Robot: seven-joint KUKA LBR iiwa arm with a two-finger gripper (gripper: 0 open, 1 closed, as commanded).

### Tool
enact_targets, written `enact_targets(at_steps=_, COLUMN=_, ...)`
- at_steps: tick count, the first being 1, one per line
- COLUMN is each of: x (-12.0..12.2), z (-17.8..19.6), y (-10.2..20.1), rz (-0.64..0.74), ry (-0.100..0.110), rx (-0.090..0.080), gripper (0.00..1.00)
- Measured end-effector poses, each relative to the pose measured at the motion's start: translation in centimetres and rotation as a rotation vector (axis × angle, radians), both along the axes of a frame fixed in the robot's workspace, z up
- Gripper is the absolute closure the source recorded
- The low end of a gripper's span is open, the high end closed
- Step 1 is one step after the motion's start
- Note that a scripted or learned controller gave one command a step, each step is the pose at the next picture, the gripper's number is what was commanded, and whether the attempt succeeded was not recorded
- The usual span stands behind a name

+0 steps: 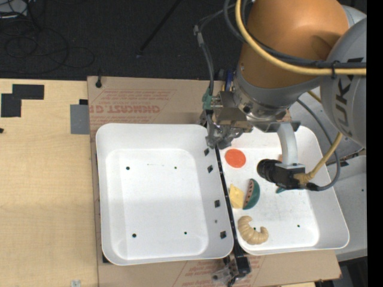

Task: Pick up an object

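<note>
Arm: 1, grey w/ orange band (293, 23), coming in from the right, bulk hanging over the top of the right bin.
Bins: 2, shallow, white, side by side. Left bin (111, 196) has just small dark dots on its floor. Right bin (326, 232) is the landmark, holds all the items.
Gripper: 1 (220, 137), at the right bin's upper-left corner, over the wall shared w/ the left bin. Fingers: can't tell how far apart, too dark & cluttered; nothing seen between them.
Items in right bin: 4.
Croissant-like pastry: 1 (253, 231), lower left of bin floor.
Green wedge: 1 (252, 194), left-centre.
Orange disc: 1 (235, 158), upper left, near gripper, apart from it.
Yellow piece: 1 (237, 196), touching the green wedge's left side.
</note>
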State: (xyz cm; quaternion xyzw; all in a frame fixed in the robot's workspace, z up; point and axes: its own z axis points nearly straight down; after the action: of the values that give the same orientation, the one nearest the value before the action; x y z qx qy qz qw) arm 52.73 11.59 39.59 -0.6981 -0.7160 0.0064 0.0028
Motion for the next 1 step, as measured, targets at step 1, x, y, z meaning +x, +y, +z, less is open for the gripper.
enact_targets(at_steps=1, x=-0.03, z=-0.05, y=0.1, rz=0.002, ry=0.001, rx=0.0, gripper=0.0)
